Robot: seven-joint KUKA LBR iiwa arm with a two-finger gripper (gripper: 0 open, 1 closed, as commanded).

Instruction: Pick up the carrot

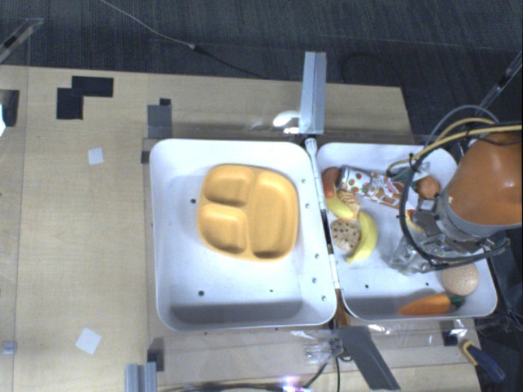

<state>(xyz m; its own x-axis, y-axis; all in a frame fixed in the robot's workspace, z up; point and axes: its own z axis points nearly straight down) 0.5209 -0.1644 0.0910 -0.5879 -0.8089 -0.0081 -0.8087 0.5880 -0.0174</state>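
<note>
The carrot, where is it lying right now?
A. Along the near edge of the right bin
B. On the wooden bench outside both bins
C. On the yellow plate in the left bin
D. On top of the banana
A: the carrot lies along the near edge of the right bin, just below a pale round ball.
</note>
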